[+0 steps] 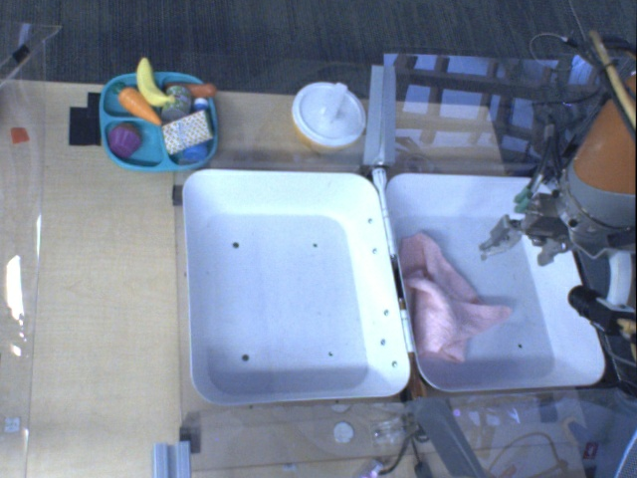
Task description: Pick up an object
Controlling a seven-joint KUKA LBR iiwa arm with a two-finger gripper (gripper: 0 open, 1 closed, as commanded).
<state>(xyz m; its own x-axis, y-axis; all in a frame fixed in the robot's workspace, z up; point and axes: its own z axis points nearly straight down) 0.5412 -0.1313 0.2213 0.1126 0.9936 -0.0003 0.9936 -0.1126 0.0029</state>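
Pink cloth (443, 297), crumpled, lies in the right bin (567, 366), toward that bin's 9 o'clock side and just beside the wall it shares with the left bin (284, 287). One tail of the cloth points toward 3 o'clock. The end effector (520, 239) hangs over the right bin at about 2 o'clock from the cloth, apart from it; its fingers are spread with a clear gap and nothing between them. The grey arm (607, 182) with its orange band enters from 3 o'clock. On the counter (90, 267), at 11 o'clock from the left bin, sits a blue tray (111, 152) of toy food, including a banana (149, 83) and a carrot (139, 105). A white lidded cup (328, 115) stands at 12 o'clock, between the two bins' top edges.
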